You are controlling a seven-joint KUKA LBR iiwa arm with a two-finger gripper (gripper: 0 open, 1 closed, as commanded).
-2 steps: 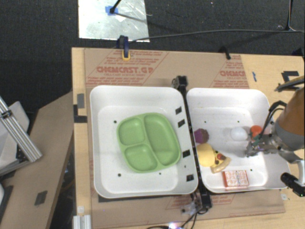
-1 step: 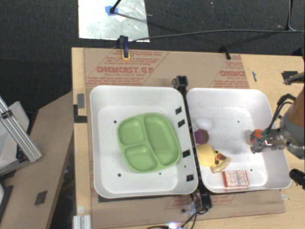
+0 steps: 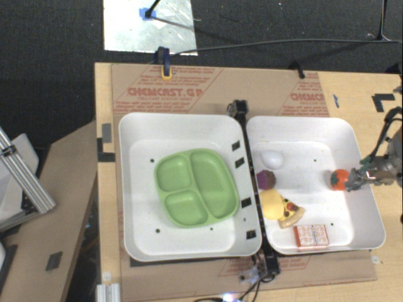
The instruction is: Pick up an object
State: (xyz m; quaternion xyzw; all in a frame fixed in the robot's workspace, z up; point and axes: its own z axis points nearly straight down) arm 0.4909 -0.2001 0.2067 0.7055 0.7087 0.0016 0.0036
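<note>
Camera view: the gripper (image 3: 357, 178) reaches in from the right edge, low over the right bin (image 3: 315, 129), its tip just beside an orange ball (image 3: 339, 179) near that bin's right wall. Whether the ball sits between the fingers I cannot tell, nor how far they are spread. Other candidates lie toward the divider: a white egg (image 3: 272, 159), a purple ball (image 3: 266, 180), a yellow toy (image 3: 273, 204), a pizza slice (image 3: 293, 214) and a red box (image 3: 312, 235). The left bin (image 3: 141, 137) bears a green tray (image 3: 196, 187). To do this well, I judge, centre the fingers across the orange ball, clear of the wall, close firmly, then lift straight up.
</note>
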